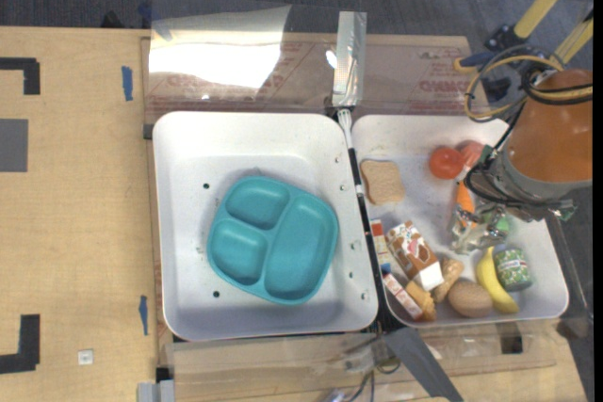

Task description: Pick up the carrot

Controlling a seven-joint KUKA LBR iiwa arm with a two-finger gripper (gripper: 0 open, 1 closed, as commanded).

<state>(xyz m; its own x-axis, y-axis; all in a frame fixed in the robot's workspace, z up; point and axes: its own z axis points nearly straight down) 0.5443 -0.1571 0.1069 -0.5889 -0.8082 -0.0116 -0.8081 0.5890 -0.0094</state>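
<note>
Teal tray point(273, 240), orange carrot point(464, 199)

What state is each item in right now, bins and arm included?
teal divided plate: flat in the left bin, compartments bare.
left bin: holds the plate.
right bin: holds the food items.
carrot: lying in the right bin, partly hidden under the arm.
gripper: low over the right bin, beside the carrot.
tomato: resting in the bin.
bread slice: lying flat.
banana: lying near the front corner.
</note>
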